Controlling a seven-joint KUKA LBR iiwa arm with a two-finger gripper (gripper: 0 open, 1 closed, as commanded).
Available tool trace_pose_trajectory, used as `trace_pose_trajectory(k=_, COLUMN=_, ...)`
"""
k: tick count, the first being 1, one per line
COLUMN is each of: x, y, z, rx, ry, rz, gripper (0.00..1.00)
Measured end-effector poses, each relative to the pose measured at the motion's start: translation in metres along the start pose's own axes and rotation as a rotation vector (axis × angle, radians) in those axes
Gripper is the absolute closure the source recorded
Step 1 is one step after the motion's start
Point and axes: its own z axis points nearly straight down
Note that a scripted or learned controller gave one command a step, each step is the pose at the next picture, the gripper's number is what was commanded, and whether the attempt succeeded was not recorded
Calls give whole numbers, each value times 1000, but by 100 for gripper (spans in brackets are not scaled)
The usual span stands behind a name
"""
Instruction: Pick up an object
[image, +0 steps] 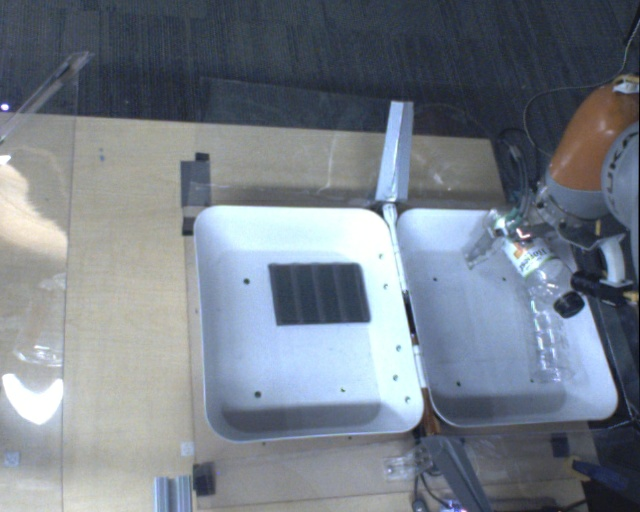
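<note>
**Over the right bin: arm at the far corner, clear bottle below it**

Item 1. Left bin (215, 300). Shallow, white, rounded corners. Holds one dark ribbed rectangular pad (319, 293), lying flat near the middle, well apart from every wall. It lies well away from the arm, so it is judged not to be the present target.

Item 2. Right bin (450, 390). Same pattern, set edge to edge with the left one. Holds a clear plastic bottle (545, 320), lying on its side along the right-hand wall, neck end towards the far corner. A coloured label band sits near the neck; its print is too small to read. Being transparent, the body is hard to separate from the white floor, and its outline is partly a guess.

Item 3. Arm with orange band (590, 135), reaching in from the right. The gripper (520, 235) sits over the far right corner of the right bin, close upon the bottle's neck end. Whether the gripper is wide, narrow or closed on anything cannot be told; nothing shows the bottle as held, and contact is uncertain.

Item 4. Table (120, 300). Pale wood, carrying both bins side by side so that either falls within reach.

No brand or legible writing found on any item.
</note>
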Motion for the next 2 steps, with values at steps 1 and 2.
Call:
trace_pose_trajectory(k=1, x=6, y=4, z=-82, rx=-24, ry=-14, rz=125, gripper=100)
trace_pose_trajectory(k=2, x=69, y=21, z=-84, rx=-21, ry=-12, rz=78, gripper=100)
